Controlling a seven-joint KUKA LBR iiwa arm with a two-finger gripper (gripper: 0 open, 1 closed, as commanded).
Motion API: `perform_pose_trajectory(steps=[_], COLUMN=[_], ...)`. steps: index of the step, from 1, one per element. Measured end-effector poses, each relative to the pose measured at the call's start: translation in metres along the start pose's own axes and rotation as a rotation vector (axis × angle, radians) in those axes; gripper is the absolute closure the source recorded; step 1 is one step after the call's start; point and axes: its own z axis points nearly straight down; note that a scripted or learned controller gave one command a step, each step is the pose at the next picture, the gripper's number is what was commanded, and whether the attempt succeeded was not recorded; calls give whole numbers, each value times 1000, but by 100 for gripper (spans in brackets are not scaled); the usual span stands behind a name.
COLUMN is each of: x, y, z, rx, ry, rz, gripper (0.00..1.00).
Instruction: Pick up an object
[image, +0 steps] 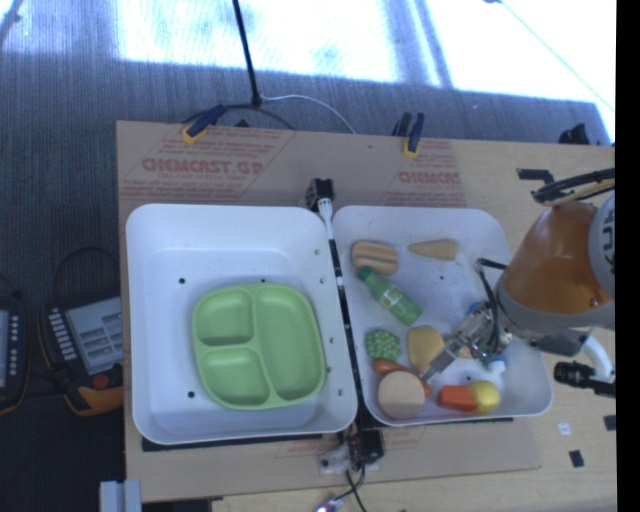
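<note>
I see my pincer low in the right bin; I cannot tell its state. Just left of it lies a yellow piece, long axis toward the far rim. Beyond that a green bottle slants away leftward. Two white bins rest on the worktop; the left bin holds one green plate.

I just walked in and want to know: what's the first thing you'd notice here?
The green plate stands out, lying alone in the left bin. Next comes the arm's orange band at the right, over the right bin, which holds toy food such as a green bottle. The gripper sits low among that food.
</note>
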Motion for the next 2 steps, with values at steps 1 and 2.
perform_pose_trajectory(steps=[1, 2], x=[-9, -36], y=[36, -14], z=[1, 0], rx=[3, -8], ry=[3, 5], rz=[-62, -173], gripper=[0, 0])
